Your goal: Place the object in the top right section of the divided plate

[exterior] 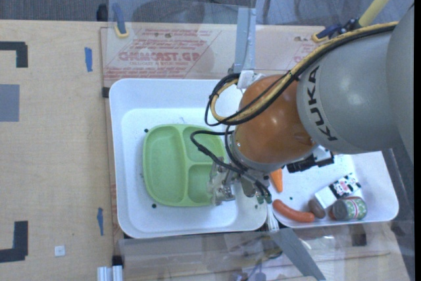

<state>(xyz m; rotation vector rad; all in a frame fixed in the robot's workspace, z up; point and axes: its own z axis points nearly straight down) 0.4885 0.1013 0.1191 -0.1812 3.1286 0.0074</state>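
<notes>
A light green divided plate [168, 164] lies in the left white bin [128, 141]. It has one long section on its left and two smaller ones on its right. My gripper [222, 189] hangs over the plate's lower right rim, under the arm's orange band [270, 122]. The arm hides part of the plate's upper right section, and black cables loop over it. The gripper's tip is small and cluttered, and I cannot make out anything in it.
The right bin [385, 197] holds an orange carrot [277, 179], a red sausage [294, 211], a brown lump [318, 207], a green-labelled can [348, 208], a white block [327, 196] and a black-and-white item [344, 185]. The grey arm covers the bin's upper part.
</notes>
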